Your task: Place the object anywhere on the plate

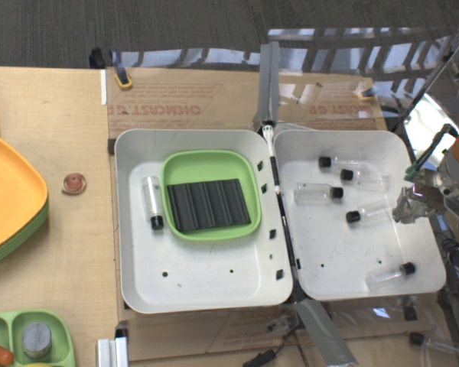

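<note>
A green square plate (211, 160) with a dark ridged insert lies in the left bin (199, 281). Beside the plate's left edge, on the bin floor, lies a clear vial (151, 199) with a black cap. The right bin (344, 281) holds several more clear, black-capped vials, among them one in the middle (365, 215) and one at the front right (389, 275). My gripper (410, 205) hangs at the right bin's right rim, just right of the middle vial. Nothing shows in its grasp.
Stacked orange plates (8, 197) lie on the wooden bench at the far left, with a small reddish disc (75, 182) beside them. A green divided tray (23, 341) sits at the front left corner. Cardboard (183, 109) lies under the bins.
</note>
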### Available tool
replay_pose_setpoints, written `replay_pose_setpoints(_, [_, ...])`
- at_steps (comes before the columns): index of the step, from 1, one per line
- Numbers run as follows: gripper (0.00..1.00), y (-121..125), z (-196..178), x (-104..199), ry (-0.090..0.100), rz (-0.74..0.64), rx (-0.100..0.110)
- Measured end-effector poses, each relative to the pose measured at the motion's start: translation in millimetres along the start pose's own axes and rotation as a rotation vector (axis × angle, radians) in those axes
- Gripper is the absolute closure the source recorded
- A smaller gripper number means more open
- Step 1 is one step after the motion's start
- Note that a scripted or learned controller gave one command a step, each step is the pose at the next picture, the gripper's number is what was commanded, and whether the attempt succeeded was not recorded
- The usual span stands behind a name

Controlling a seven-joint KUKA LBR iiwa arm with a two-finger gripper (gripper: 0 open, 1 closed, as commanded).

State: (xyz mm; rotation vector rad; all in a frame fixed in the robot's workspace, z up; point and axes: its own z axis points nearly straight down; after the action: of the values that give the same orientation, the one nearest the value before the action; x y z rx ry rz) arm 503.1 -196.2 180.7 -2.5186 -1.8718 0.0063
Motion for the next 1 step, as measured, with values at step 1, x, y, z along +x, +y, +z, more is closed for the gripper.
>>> replay_pose_setpoints(1, [0.0, 0.0, 0.0, 0.0, 0.0, 0.0, 0.0])
